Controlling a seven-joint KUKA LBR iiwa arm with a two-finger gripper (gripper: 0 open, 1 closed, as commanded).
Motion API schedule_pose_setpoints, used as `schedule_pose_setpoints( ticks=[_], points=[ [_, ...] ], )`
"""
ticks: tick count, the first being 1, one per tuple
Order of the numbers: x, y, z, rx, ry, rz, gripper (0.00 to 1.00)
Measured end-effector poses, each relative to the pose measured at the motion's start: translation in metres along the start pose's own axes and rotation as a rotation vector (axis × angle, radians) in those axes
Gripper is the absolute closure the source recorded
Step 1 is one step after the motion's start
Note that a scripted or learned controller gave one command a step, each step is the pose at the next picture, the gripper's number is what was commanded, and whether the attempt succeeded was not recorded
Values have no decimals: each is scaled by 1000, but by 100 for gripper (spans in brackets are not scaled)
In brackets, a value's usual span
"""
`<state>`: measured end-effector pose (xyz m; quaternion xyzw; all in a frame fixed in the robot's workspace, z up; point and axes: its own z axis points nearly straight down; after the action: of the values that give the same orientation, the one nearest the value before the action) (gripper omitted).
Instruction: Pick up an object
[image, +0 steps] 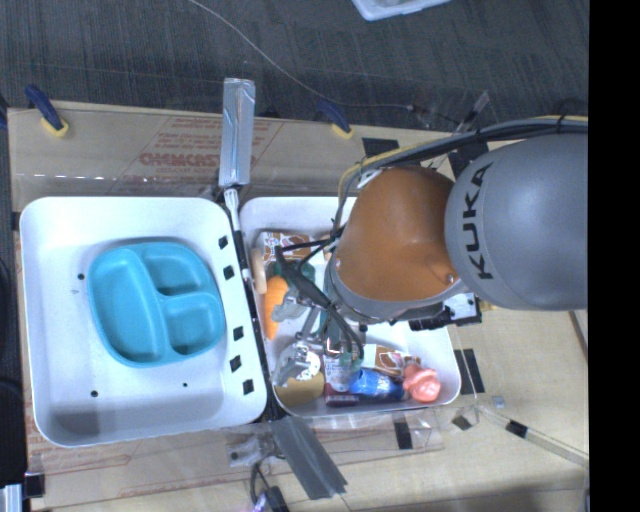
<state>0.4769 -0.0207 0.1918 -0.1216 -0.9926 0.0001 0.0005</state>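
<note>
My gripper (308, 335) hangs low over the left part of the right bin (300, 212), under the orange wrist band. Its metal fingers reach down among the clutter. Beneath and around it lie an orange object (275, 296), a brown packet (283, 243) toward the back, a tan round piece (298, 390) at the front, a blue bottle-like item (378, 384) and a pink toy (423, 384). The arm hides the middle and right of this bin. I see nothing clearly lifted between the fingers.
The left bin (50, 300) holds a blue divided tray (155, 302). A black divider with clips (238, 300) separates the two bins. A grey bar (237, 130) stands at the back between them. Cables (420, 150) run along the arm.
</note>
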Motion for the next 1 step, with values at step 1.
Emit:
schedule_pose_setpoints(
  ticks=[1],
  points=[
    [7, 29, 0, 0, 1, -56, 0]
  ],
)
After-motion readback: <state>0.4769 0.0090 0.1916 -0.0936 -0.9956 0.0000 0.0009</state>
